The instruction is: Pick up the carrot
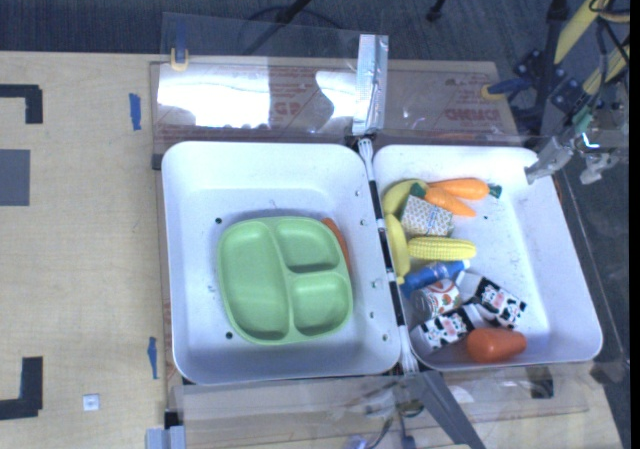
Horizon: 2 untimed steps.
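The carrot (457, 193) is orange with a green stub at its right end. It lies on its side at the back of the right bin (545, 267), on top of the pile beside a banana (396, 199). My gripper (566, 151) hangs at the right bin's far right corner, over the rim. It is to the right of the carrot and apart from it, with nothing seen in it.
The right bin also holds a corn cob (438, 249), a patterned packet (428, 217), a blue bottle (430, 278), black-and-white cow-print pieces (470, 313) and a red vegetable (494, 343). A green divided plate (287, 277) lies in the left bin (190, 187). Tripod legs stand behind the bench.
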Tool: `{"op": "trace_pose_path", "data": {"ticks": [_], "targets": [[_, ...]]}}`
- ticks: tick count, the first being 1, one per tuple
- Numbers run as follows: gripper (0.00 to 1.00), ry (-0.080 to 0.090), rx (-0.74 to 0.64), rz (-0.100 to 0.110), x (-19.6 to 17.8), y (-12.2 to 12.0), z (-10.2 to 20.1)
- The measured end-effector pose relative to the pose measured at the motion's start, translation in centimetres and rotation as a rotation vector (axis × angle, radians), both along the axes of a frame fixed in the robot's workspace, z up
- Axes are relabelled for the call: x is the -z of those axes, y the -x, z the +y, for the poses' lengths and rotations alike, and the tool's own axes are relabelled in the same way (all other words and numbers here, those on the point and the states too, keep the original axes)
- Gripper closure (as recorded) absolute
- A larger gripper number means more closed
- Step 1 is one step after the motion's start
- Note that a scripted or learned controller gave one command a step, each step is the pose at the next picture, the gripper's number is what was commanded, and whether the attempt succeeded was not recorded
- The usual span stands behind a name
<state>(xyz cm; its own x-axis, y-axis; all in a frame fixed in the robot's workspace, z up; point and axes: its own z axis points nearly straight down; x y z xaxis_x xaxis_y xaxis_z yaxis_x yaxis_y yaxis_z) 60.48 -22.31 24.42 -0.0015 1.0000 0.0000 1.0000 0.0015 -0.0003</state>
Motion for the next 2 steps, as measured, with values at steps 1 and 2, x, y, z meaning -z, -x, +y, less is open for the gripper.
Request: {"op": "trace_pose_path", "data": {"ticks": [1, 2], "targets": [[0.00, -0.001, -0.310, 0.000, 4.6, -1.0, 3.8], [0.00, 0.003, -0.389, -0.005, 7.3, -5.3, 5.5]]}}
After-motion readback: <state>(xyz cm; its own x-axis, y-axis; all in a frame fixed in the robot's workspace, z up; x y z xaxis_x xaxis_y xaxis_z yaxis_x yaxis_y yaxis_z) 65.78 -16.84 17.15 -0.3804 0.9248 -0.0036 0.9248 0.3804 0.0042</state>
